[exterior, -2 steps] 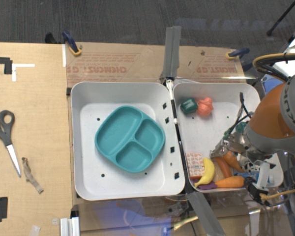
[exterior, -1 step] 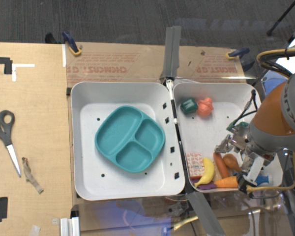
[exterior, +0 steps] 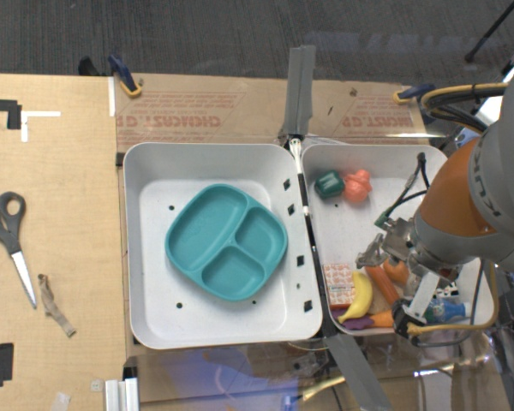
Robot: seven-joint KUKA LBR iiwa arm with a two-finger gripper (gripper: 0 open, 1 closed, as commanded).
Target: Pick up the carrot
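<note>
From where I stand, the near corner of the right bin is crowded: a banana and a purple piece lie along the front wall. The carrot lies just beside the banana, right under the tool. Whether the tool is wide or narrow I cannot tell, nor whether it has the carrot.

My worry is the clutter: the banana touches the carrot, so a finger could land on it, nudge the carrot aside, or lift the wrong piece.

Farther back sit one green piece and one pinkish piece. The left bin holds one teal divided plate. One pair of scissors lies on the counter.
</note>
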